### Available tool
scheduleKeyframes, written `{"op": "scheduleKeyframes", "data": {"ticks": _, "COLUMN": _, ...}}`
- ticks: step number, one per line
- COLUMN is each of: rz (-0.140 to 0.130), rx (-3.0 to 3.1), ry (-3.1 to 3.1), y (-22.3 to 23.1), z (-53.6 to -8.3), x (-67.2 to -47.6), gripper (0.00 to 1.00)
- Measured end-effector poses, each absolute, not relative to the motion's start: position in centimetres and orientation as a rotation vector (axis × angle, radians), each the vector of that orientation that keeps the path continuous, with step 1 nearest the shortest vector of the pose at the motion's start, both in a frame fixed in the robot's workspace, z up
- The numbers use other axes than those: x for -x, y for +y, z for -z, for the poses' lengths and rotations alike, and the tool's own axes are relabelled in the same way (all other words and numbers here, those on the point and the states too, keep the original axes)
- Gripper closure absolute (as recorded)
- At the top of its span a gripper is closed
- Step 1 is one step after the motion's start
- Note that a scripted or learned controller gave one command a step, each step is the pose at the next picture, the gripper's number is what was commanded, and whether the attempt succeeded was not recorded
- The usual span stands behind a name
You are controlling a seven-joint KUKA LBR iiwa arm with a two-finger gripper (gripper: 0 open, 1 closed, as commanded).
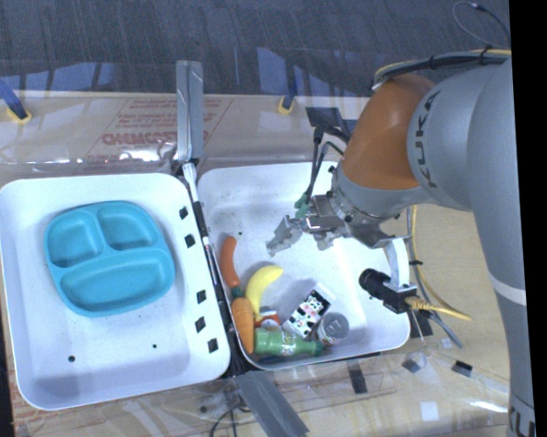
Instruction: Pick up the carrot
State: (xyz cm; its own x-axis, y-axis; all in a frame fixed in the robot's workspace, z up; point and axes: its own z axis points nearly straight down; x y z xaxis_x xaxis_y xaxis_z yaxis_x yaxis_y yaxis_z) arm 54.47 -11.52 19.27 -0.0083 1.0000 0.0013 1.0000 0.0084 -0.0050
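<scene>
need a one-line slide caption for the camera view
KUKA arm's tool hovers in the right bin above the carrot, banana and green bottle; blue divided plate in the left bin.

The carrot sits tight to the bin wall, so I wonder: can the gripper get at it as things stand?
Probably, but awkwardly. Nothing covers the carrot from above, yet the right bin's wall flanks one side and the banana crowds the other. The gripper hangs above the bin.

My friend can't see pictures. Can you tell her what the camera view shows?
A big grey and orange robot arm reaches over the right white bin, its gripper hovering above a carrot, a banana and a green bottle at the bin's near side. The left bin holds a blue divided plate.
</scene>
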Motion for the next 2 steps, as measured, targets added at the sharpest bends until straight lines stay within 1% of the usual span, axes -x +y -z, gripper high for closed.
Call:
{"op": "scheduleKeyframes", "data": {"ticks": 1, "rz": -0.003, "rx": 2.037, "ry": -2.388, "y": -10.0, "z": -11.5, "x": -50.8, "gripper": 0.0}}
{"op": "scheduleKeyframes", "data": {"ticks": 2, "rz": -0.001, "rx": 1.949, "ry": -2.463, "y": -10.3, "z": -9.1, "x": -52.9, "gripper": 0.0}}
